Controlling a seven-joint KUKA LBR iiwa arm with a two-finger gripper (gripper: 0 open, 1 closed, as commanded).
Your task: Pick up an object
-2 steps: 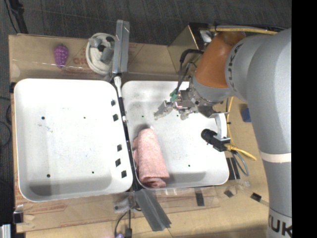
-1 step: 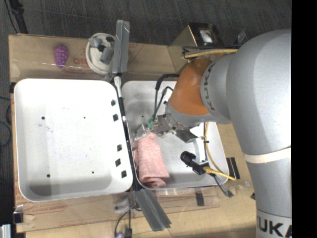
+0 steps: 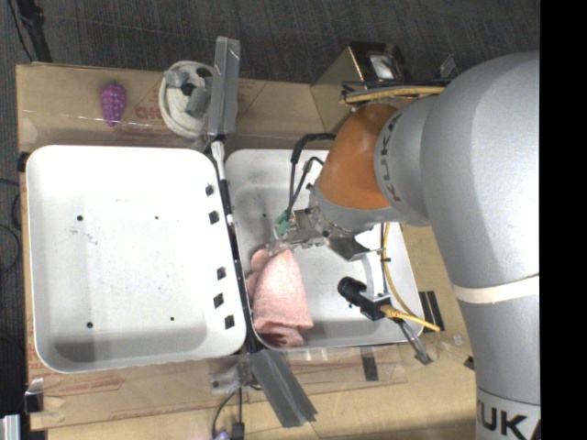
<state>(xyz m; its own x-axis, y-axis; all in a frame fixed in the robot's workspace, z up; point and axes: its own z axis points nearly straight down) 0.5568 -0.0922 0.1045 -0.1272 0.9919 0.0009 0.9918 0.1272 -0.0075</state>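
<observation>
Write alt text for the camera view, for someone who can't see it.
A grey KUKA arm reaches from the right into the right white bin, its gripper low over a folded pink cloth. The left bin sits beside it; a purple object lies on the bench behind.

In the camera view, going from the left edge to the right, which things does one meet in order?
Purple object on the bench, left white bin, roll of white cord, pink cloth in the right white bin, orange band of the arm, grey arm body.

Cloth (image 3: 278,298) in right bin (image 3: 316,337), left bin (image 3: 119,246) beside it
</observation>
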